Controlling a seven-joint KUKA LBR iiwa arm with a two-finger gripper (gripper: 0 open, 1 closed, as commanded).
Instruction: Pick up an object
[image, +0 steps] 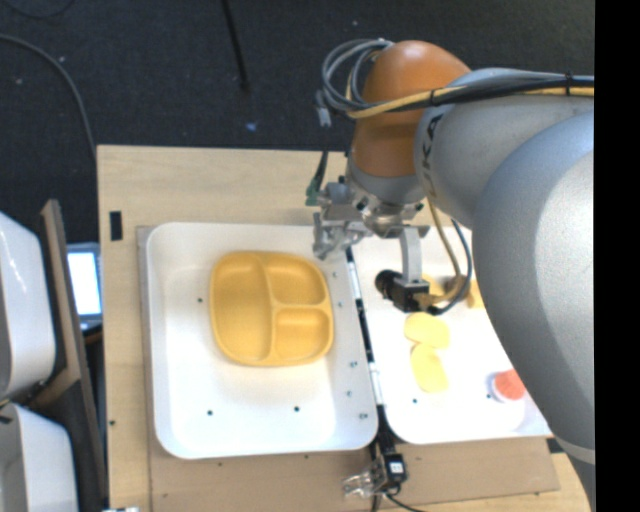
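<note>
A yellow divided plate (270, 305) lies in the left bin (175, 400), a little toward its far side. In the right bin (455, 420) rest two flat pale-yellow pieces (428, 331), one just in front of the other (432, 372). A small red-orange object (507, 386) sits at that bin's right side, partly covered by the arm. My gripper (331, 238) hangs over the far end of the wall between the two bins, just beyond the plate's far right corner. I see nothing held in it.
The big grey arm (530, 200) covers most of the right bin's far and right parts. The bench's wooden top (200, 185) shows beyond the bins. White equipment (25, 300) stands at the left edge.
</note>
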